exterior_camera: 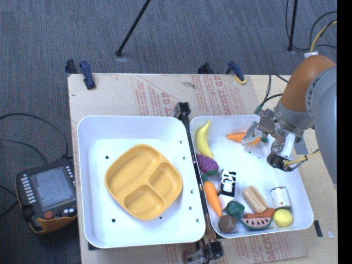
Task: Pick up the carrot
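The carrot (212,198) is seen lying along the left wall of the right bin (301,194), hemmed in by purple grapes (206,163) above, a black-and-white block (227,182) beside it and a brown ball (226,223) below. The gripper (257,135) is held well apart, near the bin's upper right, beside a small orange wedge (237,137); its opening cannot be told. A yellow divided plate (143,181) is carried in the left bin (93,147). Both bins are borne on a clamped board over grey carpet.

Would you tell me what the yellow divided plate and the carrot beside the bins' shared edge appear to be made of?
The yellow divided plate looks like moulded plastic with a matte finish: uniform colour, soft rounded compartment ridges. The carrot seems a plastic toy: smooth, evenly orange, faintly glossy, though rubber or foam cannot be ruled out.
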You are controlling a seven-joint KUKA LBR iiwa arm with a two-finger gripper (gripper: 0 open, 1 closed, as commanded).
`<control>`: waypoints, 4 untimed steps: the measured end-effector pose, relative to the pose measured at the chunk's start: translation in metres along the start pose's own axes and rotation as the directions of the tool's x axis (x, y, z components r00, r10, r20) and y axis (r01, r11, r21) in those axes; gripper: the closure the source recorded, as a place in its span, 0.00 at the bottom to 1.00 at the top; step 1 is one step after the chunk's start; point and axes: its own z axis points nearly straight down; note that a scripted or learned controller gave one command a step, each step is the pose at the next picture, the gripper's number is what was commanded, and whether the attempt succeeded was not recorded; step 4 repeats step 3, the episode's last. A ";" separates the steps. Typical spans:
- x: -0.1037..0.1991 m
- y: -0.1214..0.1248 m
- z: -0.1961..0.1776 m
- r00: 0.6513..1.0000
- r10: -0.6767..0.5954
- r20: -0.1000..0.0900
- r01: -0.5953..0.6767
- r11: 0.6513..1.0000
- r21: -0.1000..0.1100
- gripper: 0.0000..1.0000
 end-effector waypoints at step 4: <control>0.048 -0.046 0.010 0.740 0.673 -0.005 -0.673 0.740 -0.003 0.00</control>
